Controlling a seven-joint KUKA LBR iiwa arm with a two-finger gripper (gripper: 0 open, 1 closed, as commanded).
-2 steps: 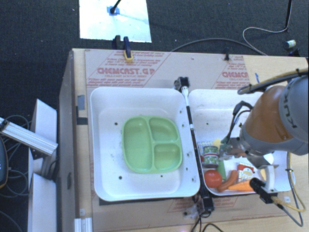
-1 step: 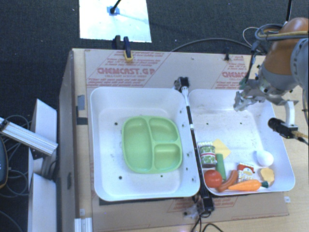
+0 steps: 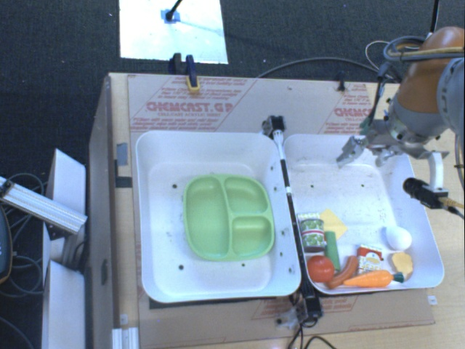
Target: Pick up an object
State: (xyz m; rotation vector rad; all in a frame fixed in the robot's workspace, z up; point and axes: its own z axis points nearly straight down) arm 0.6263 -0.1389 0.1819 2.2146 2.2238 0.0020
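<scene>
End effector (image 3: 367, 153), seemingly empty, above right bin (image 3: 363, 195)

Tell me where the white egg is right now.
The white egg lies in the right bin, near its right wall, just above the small tan piece and right of the red-and-white carton.
</scene>
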